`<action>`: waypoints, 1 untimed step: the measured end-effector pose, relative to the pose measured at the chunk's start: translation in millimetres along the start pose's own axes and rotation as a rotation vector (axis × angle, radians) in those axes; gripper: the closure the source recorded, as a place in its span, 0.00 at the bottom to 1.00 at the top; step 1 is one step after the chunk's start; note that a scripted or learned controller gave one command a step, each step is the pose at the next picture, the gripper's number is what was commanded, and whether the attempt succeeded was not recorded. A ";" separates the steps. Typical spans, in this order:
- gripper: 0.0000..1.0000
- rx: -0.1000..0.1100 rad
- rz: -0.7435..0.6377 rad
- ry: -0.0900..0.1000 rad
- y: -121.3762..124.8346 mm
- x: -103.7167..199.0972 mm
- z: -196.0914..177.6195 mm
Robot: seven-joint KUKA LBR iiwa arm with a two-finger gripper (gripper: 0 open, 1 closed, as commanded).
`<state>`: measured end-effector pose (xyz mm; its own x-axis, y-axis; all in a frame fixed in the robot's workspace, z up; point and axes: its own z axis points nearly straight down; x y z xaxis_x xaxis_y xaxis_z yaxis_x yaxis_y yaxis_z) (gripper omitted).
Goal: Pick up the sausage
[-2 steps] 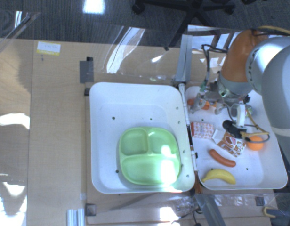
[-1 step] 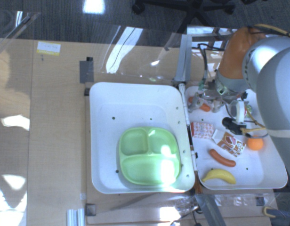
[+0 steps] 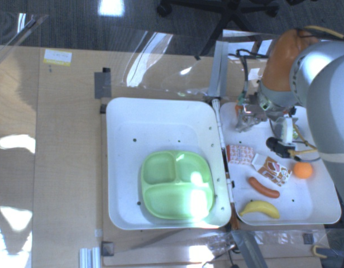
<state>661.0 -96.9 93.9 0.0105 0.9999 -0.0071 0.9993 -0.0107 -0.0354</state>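
Item: small reddish-brown sausage (image 3: 264,187), lying free on the floor of the right-hand shallow white bin (image 3: 323,211), just above a yellow banana (image 3: 260,208), beside a printed snack packet (image 3: 274,170). Gripper (image 3: 245,118): near the bin's far end, well apart; open or closed, cannot tell. Step: approach. Next move, judged: travel over sausage, align, descend.

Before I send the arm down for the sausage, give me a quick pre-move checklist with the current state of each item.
1. Sausage in view, lying in the right bin: ok.
2. Sausage top unobstructed: ok.
3. Neighbours spaced off: not ok; banana and a snack packet lie close beside it.
4. Gripper positioned over the sausage: not ok; it sits at the bin's far end.
5. Finger opening: cannot tell.
6. Orange clear of the sausage: ok.
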 end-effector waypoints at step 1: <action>0.00 -0.002 -0.001 0.000 0.6 0.4 -0.6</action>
<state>661.6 -96.5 94.5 0.0097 0.9999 -0.0072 0.9994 -0.0100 -0.0332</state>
